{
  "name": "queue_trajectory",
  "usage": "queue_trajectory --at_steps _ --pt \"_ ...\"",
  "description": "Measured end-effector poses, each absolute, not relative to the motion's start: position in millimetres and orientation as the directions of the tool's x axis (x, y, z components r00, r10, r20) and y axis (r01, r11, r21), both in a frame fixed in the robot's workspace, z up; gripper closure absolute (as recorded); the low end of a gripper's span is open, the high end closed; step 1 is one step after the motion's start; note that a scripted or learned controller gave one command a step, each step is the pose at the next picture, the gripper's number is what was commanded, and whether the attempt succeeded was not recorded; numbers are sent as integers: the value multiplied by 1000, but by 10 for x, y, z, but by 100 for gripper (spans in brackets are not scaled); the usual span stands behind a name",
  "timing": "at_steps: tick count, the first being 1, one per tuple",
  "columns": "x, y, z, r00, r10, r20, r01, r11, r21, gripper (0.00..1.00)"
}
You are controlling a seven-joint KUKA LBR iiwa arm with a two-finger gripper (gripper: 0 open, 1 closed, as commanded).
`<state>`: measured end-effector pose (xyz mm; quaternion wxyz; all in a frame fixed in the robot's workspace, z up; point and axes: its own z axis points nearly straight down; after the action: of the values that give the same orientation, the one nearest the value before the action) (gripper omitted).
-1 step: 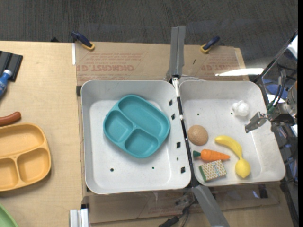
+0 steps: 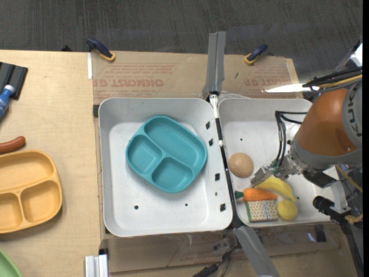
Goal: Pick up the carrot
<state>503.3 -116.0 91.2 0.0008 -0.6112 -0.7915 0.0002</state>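
Note:
The carrot (image 2: pixel 259 194) is small and orange with a green stub at its left end. It lies near the front of the right bin (image 2: pixel 253 120), between a banana (image 2: pixel 277 185) and a speckled block (image 2: pixel 263 210). My gripper (image 2: pixel 272 170) hangs low over the right bin, just above the banana and a little up and right of the carrot. The arm's orange band (image 2: pixel 326 126) hides much of the wrist. The carrot lies on the bin floor, apart from the gripper.
A tan egg-shaped ball (image 2: pixel 241 164) sits left of the banana, and a lemon (image 2: pixel 287 210) lies at the front right. The left bin (image 2: pixel 115 212) holds a teal divided plate (image 2: pixel 166 153). A yellow tray (image 2: pixel 26 192) and a sausage (image 2: pixel 11 145) lie on the bench at left.

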Motion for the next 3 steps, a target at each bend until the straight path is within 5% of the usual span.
queue_trajectory --at_steps 1,2,3 --pt "4820 -710 1914 -425 905 0 905 425 0 0" --pt "4810 -1000 975 -792 611 -7 611 792 6 0" --pt "4821 -999 1066 -790 613 -9 612 790 10 100"
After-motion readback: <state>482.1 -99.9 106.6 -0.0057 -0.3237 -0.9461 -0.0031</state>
